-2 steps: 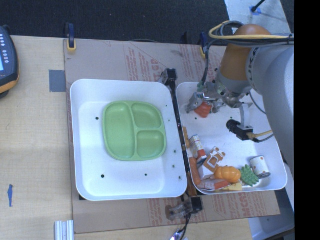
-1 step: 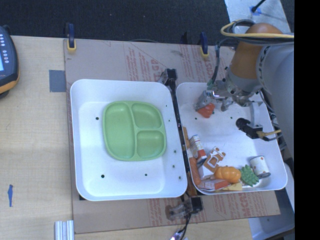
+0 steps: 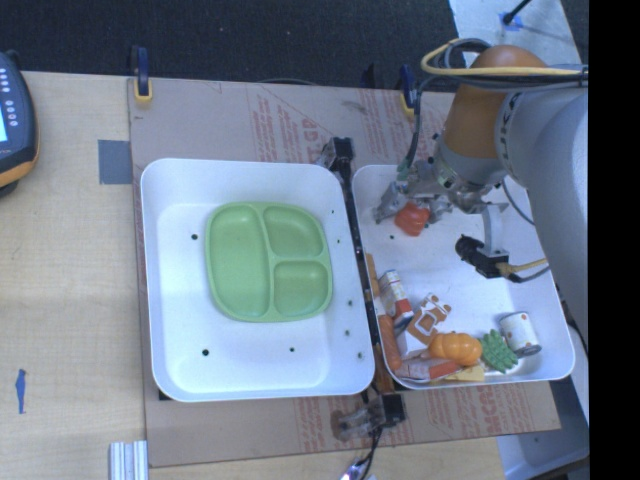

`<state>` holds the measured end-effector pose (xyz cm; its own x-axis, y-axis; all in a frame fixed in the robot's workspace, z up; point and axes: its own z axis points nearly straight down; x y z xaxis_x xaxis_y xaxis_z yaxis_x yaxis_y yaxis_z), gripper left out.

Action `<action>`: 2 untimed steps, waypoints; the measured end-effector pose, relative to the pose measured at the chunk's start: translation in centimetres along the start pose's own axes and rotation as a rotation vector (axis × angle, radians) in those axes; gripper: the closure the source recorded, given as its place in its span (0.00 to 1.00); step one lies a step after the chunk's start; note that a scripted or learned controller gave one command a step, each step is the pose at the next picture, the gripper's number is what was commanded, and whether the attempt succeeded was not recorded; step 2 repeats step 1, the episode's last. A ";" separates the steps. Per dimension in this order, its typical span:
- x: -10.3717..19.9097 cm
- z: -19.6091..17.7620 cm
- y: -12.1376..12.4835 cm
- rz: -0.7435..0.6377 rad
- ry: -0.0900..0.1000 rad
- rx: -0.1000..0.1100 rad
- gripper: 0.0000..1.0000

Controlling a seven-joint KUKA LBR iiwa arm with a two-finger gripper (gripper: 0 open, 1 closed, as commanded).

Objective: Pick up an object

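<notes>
My gripper [image 3: 411, 209] hangs over the far left part of the right bin [image 3: 545, 298], below the arm's orange band. A small red-orange object [image 3: 412, 219] sits between its grey fingers, and the gripper is shut on it. The object appears slightly above the bin floor, but its height is hard to judge. Along the bin's near edge lies a pile: an orange fruit toy [image 3: 455, 348], a green leafy toy [image 3: 497, 353], a small white cup [image 3: 517, 330], an orange-and-white packet [image 3: 431, 318] and a small bottle [image 3: 391, 290].
The left bin [image 3: 170, 298] holds a green divided plate [image 3: 268, 261]. A black part on a yellow cable [image 3: 484, 256] hangs beside the gripper over the right bin. A handheld device [image 3: 12, 118] lies at the bench's far left. Clamps [image 3: 143, 78] pin the cardboard sheet.
</notes>
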<state>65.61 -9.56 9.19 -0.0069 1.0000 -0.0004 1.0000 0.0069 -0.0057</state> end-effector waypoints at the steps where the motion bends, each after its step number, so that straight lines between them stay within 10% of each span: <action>1: -0.2 -1.1 0.0 -0.001 -0.001 0.002 1.00; 2: -0.2 -1.1 0.0 -0.001 -0.001 0.002 1.00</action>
